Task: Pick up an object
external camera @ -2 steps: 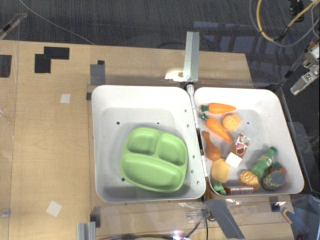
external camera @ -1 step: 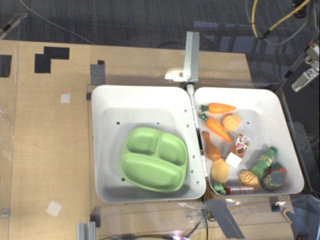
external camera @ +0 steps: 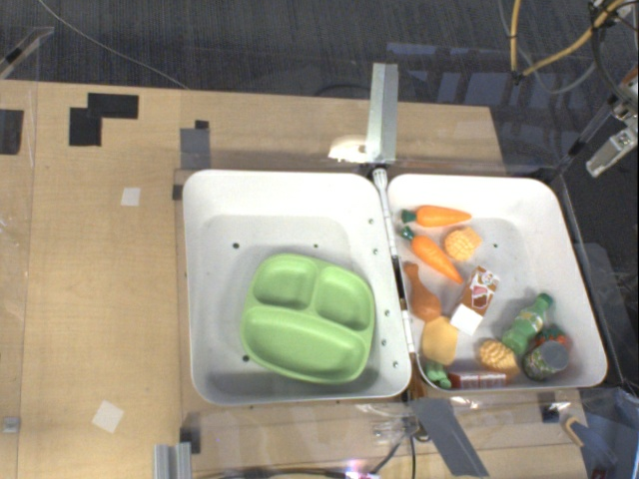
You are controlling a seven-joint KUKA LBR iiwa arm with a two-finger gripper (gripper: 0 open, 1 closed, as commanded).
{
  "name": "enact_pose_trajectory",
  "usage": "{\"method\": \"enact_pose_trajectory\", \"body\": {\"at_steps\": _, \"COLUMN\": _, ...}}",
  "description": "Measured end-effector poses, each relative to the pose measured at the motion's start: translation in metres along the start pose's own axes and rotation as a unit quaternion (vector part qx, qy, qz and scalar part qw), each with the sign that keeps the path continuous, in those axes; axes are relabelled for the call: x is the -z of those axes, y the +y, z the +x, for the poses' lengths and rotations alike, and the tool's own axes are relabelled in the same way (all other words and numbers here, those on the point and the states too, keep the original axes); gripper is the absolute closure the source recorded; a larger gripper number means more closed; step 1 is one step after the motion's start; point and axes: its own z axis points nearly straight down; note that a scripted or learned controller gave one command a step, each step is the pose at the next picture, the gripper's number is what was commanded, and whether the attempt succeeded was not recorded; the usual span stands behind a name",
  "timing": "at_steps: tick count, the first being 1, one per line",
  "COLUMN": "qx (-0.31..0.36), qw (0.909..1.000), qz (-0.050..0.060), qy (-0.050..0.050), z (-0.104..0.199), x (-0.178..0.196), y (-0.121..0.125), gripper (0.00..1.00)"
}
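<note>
The right bin holds several toy foods. Two orange carrots lie at its upper left, beside a small yellow corn piece. A brown and white packet and a white card sit mid-bin. Along the left wall lies an orange-brown piece above a yellow rounded piece. At the lower right are a green bottle, a dark round can, a knobbly yellow-brown piece and a thin red stick.
The left bin holds a green divided plate. A metal post stands behind the seam between the bins. Yellow and black cables hang at the top right, with a grey bracket at the right edge.
</note>
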Motion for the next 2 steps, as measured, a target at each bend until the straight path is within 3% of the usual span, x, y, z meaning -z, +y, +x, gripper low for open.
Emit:
{"method": "enact_pose_trajectory", "body": {"at_steps": 1, "qx": 0.074, "qw": 0.997, "qz": -0.023, "qy": -0.007, "z": -0.007, "x": -0.101, "y": -0.009, "gripper": 1.0}}
{"method": "enact_pose_trajectory", "body": {"at_steps": 2, "qx": 0.073, "qw": 0.9972, "qz": -0.017, "qy": -0.003, "z": -0.006, "x": -0.083, "y": -0.012, "gripper": 1.0}}
